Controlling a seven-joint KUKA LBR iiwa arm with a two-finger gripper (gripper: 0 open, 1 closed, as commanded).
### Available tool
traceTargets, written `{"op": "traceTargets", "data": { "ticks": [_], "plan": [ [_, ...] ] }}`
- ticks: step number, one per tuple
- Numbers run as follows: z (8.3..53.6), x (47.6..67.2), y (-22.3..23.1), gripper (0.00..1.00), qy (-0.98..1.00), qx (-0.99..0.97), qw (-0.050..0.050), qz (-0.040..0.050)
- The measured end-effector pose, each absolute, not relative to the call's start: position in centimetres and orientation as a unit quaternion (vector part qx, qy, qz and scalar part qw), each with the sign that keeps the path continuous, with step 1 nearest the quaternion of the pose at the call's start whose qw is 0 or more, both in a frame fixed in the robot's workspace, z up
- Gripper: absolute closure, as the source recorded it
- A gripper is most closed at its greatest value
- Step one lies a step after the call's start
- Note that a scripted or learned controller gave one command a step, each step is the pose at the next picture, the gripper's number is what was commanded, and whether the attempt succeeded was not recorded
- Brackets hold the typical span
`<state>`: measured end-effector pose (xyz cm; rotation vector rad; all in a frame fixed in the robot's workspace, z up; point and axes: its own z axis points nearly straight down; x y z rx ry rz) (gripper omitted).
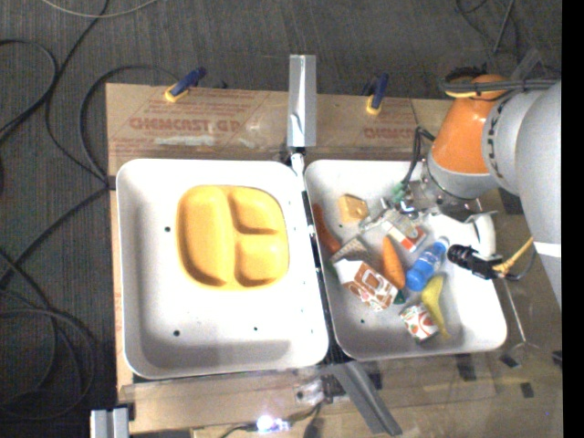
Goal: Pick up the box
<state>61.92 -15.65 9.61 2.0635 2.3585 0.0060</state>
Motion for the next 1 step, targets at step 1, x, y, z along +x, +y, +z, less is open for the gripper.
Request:
{"op": "traceTargets", "data": {
  "ticks": [1],
  "plan": [
    [8.80, 62.42, -19.87, 0.00, 0.744, 0.668, -0.001, 0.0053]
  ]
}}
